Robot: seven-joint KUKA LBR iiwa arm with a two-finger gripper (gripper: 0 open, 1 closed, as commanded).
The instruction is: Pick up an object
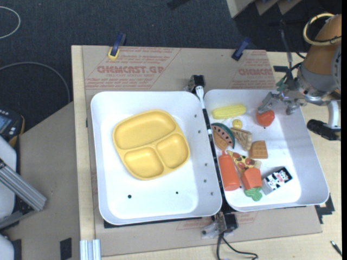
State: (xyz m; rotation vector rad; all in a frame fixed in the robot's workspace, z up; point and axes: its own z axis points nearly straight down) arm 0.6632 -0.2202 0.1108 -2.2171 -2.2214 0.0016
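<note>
Camera view: arm over the right bin, toys clustered along its left side.

Left bin holds a yellow divided plate. In the right bin, at about one o'clock, the gripper hangs beside a small red object; whether it grips the object, or how its fingers stand, cannot be told. The arm is cut off at the right.

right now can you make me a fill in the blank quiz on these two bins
1. The yellow tray lies in the ____ bin.
2. The tray has ____ compartments.
3. The corn lies at the right bin's ____ end.
4. The gripper is above the ____ bin, beside a red toy.

Missing words: left; three; far; right
</note>
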